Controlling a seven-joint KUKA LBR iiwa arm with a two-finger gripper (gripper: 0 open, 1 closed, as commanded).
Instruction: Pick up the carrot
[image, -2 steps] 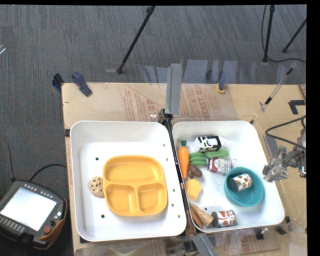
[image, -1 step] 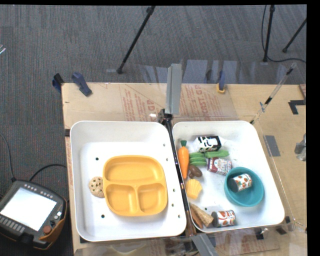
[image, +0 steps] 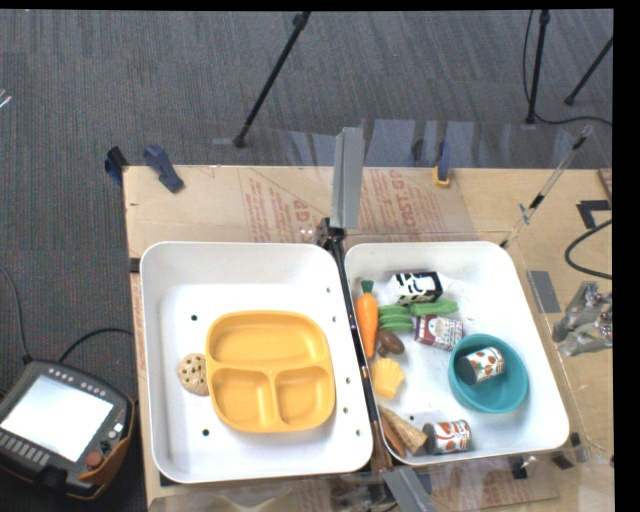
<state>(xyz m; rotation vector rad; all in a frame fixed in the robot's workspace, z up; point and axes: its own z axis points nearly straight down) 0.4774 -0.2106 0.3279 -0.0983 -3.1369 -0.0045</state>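
The orange carrot (image: 367, 320) with a green top lies lengthwise in the right bin (image: 520, 300), against its left wall. A green bean pod (image: 406, 317) touches its right side, and a small brown piece (image: 390, 344) lies by its lower end. My gripper (image: 584, 322) shows as a grey metal shape outside the right bin's right wall, well to the right of the carrot. Nothing is visibly held in it.
The right bin also holds a black-and-white carton (image: 417, 287), a small box (image: 438, 331), a teal bowl (image: 490, 378) with a can in it, a yellow piece (image: 387, 377), another can (image: 447, 436) and brown wedges (image: 403, 432). In the left bin are a yellow divided plate (image: 270, 370) and a cookie (image: 192, 373).
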